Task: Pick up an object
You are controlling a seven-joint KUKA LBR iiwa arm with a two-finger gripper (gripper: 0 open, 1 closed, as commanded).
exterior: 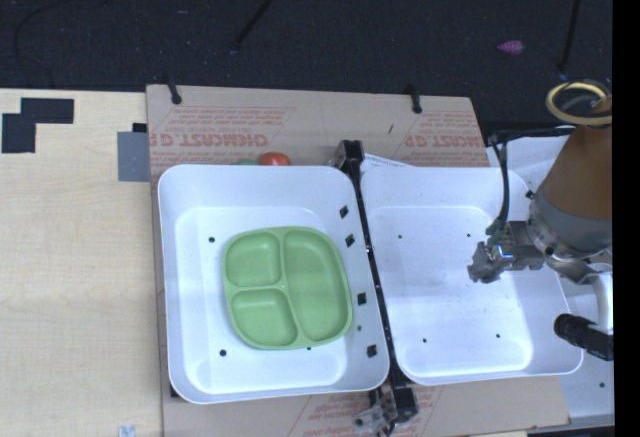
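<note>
The two bins, the left bin point(190, 225) and the right bin point(440, 225), are plain white with small black dots on their floors. In the left one lies a light green divided plate point(287, 286). A small red-orange object point(273, 160) shows behind its far rim. The cardboard sheet point(300, 125) under the bins is brown with red printed letters. The table point(70, 275) is pale wood with black and grey squares. The arm point(585, 185) is grey with an orange band, and the gripper point(490, 260) is grey metal
</note>
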